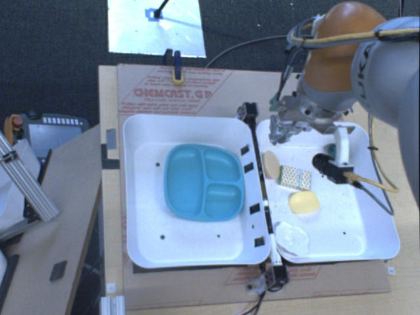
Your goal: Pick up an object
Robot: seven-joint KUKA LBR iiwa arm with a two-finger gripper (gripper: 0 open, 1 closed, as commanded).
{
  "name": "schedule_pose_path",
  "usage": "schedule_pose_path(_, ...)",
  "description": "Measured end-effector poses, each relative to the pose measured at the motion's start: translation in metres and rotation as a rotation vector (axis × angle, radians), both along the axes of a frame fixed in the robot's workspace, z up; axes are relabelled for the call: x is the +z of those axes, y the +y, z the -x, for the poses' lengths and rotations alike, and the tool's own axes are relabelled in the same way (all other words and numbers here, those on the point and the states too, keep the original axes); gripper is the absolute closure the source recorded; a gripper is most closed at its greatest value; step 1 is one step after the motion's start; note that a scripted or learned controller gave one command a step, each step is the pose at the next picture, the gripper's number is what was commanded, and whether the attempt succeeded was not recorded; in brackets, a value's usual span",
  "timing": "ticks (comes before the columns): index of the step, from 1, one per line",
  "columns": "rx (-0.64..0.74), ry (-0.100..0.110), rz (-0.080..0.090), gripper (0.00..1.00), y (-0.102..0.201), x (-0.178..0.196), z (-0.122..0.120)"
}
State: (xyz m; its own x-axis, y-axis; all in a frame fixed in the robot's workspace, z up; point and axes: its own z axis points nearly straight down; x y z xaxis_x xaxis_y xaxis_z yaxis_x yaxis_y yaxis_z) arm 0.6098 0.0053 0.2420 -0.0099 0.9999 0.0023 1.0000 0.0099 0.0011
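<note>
Hovering claw (282,134) at right bin (359,233) corner

A plate (203,181) sits in the middle of the left bin (138,195), and in the right bin (374,235) an oval piece (271,165) lies by the left wall, a small packet (294,176) just right of it, a round lump (304,203) below that, and a crumpled wad (292,238) in the lower left corner.
</note>
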Motion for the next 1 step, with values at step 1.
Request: schedule_pose_path(1, 0.000, -0.002, 0.001, 1.00, 0.0600, 0.0005, -0.0071)
